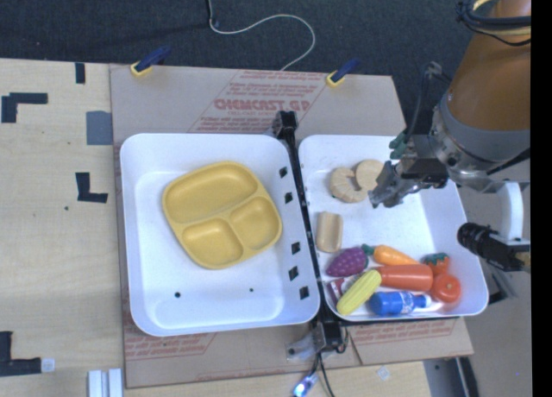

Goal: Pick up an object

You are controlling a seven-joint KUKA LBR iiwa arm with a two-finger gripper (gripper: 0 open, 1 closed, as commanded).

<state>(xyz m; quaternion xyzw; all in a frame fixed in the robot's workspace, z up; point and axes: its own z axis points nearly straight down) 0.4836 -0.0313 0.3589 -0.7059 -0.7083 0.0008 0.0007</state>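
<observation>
In the right bin [448,214] I see the toy food I could go for. Two round biscuits [356,181] lie near the back, a tan block [329,232] sits beside the divider, and the front holds a bunch of grapes [348,261], a corn cob [359,292], a carrot [395,256], a sausage [405,278], a tomato [446,287] and a blue bottle [395,304], crowded together. My gripper [385,194] hangs over the bin's back half, just right of the biscuits; I cannot tell its state from this angle, and I see nothing between its tips. The left bin [142,214] holds a yellow divided plate [222,213]. Both bins rest on cardboard [250,102].
</observation>
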